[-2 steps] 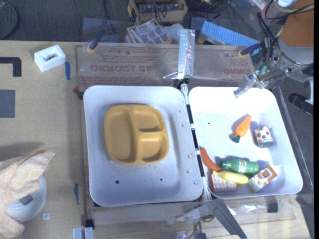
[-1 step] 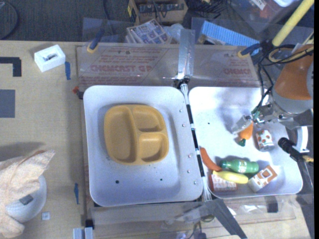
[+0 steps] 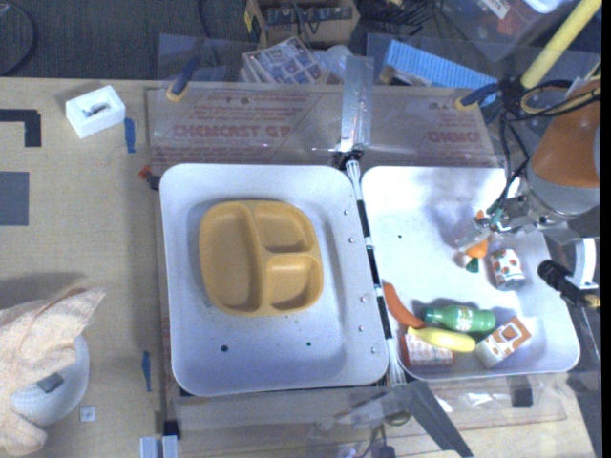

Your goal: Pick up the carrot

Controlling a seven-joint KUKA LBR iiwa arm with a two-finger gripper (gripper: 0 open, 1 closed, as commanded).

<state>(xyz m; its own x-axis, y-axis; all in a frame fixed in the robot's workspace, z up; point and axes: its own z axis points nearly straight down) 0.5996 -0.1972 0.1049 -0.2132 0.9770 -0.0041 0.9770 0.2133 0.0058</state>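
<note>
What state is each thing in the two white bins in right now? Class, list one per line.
Small orange carrot: lying in the right bin, below the gripper, not visibly gripped.
Yellow three-compartment plastic tray: upright in the left bin, nothing in it.
Green plastic bottle: lying on its side.
Yellow banana: lying flat, against the bottle.
Long orange-red chilli-shaped toy: lying by the left wall of the right bin.
Small white carton: tipped over.
</note>
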